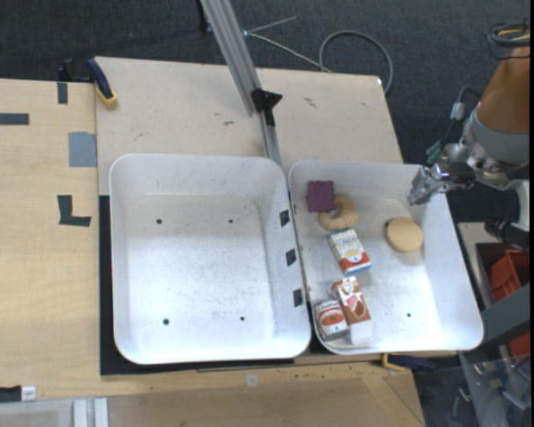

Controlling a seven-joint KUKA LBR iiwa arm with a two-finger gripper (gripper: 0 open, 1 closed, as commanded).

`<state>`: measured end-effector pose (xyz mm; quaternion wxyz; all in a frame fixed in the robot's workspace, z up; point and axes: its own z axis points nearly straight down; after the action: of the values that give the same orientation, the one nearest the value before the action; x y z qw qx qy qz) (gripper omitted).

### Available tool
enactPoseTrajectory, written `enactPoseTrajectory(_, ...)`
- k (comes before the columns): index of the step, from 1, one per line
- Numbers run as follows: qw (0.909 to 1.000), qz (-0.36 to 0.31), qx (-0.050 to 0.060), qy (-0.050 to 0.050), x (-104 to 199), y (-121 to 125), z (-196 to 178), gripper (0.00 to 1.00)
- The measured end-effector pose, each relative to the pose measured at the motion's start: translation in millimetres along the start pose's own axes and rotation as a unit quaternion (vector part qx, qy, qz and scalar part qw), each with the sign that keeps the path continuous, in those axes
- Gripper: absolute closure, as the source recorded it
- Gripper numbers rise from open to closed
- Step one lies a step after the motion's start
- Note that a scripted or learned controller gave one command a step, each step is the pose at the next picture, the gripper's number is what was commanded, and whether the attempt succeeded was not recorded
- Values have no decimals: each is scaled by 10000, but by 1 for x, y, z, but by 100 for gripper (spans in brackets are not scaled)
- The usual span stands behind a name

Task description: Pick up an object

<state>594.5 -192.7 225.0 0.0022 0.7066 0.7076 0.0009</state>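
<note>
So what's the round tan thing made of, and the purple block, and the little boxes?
The round tan thing looks like a toy bun, smooth and matte, maybe plastic or foam. The purple block looks dull and soft-edged, possibly foam or rubber. The little boxes show printed red-and-white sides, probably cardboard. The view is too blurry to be sure.

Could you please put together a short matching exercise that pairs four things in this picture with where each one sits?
Things:
1. purple block
2. tan round bun
3. pincer
4. small can

Places:
A. over the right bin's far right rim
B. near the right bin's front edge, beside a small carton
C. at the back of the right bin, by the divider
D. on the right bin's floor, towards its right side

Pairs: 1-C, 2-D, 3-A, 4-B
</note>
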Motion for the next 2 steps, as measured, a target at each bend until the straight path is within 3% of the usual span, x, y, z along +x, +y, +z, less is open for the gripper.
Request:
enactPoseTrajectory(1, 10000, 0, 14, 7, 0, 1, -20, 100)
enactPoseTrajectory(2, 10000, -21, 33, 16, 54, 7, -7, 100)
